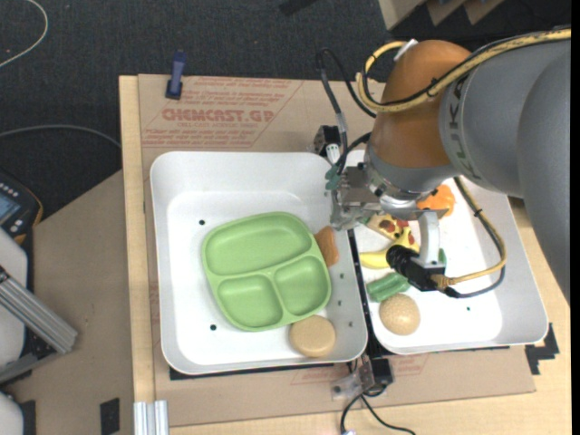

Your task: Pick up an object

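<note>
Plainly, the gripper [376, 208] hangs over the right bin's [507, 315] far left corner; whether it holds anything cannot be told. Nearby toys, a yellow banana [374, 261] and green piece [387, 286], lie crowded together, so a descent could nudge them aside.

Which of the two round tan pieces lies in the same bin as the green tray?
The flatter tan disc, touching the green tray at its near corner in the left bin. The rounder tan ball sits in the right bin.
</note>
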